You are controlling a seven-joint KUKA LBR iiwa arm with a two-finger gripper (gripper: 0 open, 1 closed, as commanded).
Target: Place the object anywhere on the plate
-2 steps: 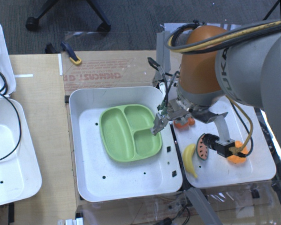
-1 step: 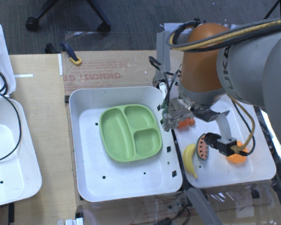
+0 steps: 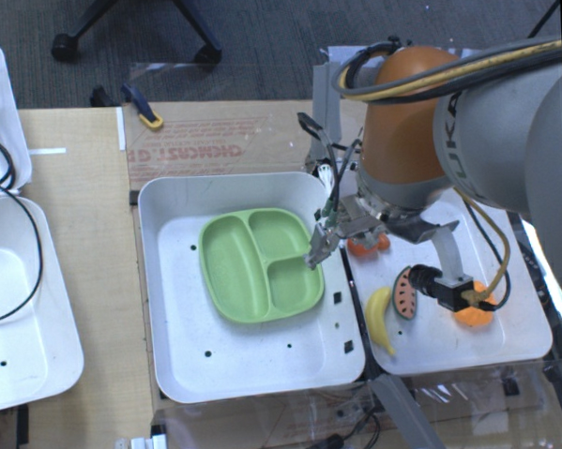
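Note:
A green divided plate (image 3: 250, 267) lies in the left bin (image 3: 173, 318). My gripper (image 3: 318, 249) hangs over the wall between the two bins, at the plate's right edge. I see nothing in it. Just to its right, in the right bin (image 3: 457, 350), a small red-orange object (image 3: 368, 246) lies partly hidden under the wrist. A yellow banana (image 3: 378, 321) and a watermelon slice (image 3: 404, 293) lie nearer the front of that bin. An orange fruit (image 3: 475, 317) sits at their right.
The arm's big grey and orange body covers the back of the right bin. Another white tray (image 3: 22, 307) with black cables stands at the far left. A blue and yellow clamp (image 3: 143, 109) lies on the bench behind the bins.

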